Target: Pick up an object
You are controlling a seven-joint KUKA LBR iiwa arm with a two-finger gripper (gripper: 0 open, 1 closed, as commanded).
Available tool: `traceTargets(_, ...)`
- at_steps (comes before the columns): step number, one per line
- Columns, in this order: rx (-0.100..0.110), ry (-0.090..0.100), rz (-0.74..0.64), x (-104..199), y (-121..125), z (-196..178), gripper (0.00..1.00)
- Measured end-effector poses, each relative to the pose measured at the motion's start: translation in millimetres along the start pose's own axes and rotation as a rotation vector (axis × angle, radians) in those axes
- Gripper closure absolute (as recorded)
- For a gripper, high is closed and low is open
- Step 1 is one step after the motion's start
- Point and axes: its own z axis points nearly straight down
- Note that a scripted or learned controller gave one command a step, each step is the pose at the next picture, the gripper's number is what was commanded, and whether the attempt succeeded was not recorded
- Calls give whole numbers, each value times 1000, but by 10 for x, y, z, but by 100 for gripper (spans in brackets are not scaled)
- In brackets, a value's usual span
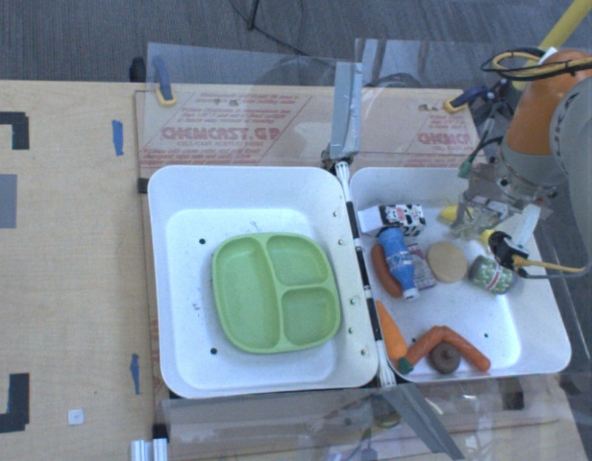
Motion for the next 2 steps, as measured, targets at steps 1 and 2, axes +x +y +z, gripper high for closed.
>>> traceTargets(1,4,10,-8,82,-3,-6,0)
traceTargets(2,-1,3,-9,65,-1,-115,100)
